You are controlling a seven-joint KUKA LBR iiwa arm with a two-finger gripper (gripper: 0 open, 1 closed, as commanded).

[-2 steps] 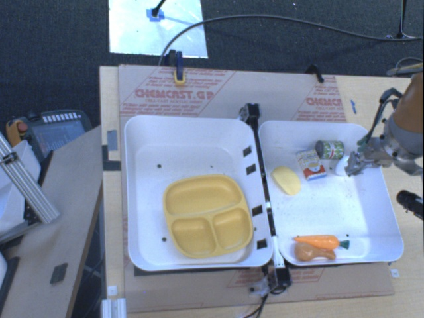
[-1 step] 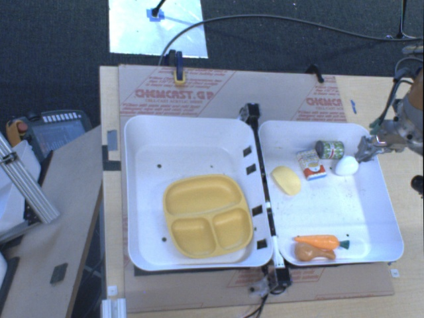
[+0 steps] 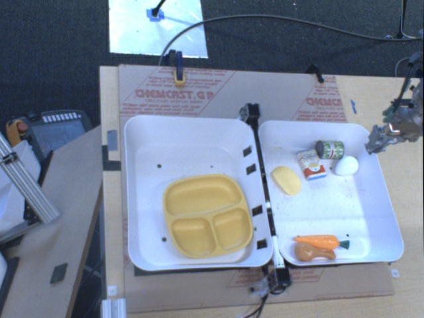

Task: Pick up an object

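Note:
The right bin (image 3: 371,204) holds a small green-labelled can (image 3: 330,150) lying on its side, a red and white box (image 3: 311,163), a white egg (image 3: 346,165), a pale yellow oval piece (image 3: 286,180), an orange carrot (image 3: 320,242) and a tan pear-shaped piece (image 3: 313,252). My gripper (image 3: 379,140) hangs at the right bin's far right corner, just right of the can and above the egg. Nothing shows between its fingers.
The left bin (image 3: 142,151) holds a yellow compartment tray (image 3: 207,214). A black divider strip (image 3: 260,177) runs between the bins. Cables cross the dark floor behind the bench. A pendant (image 3: 56,130) lies on a side table at the left.

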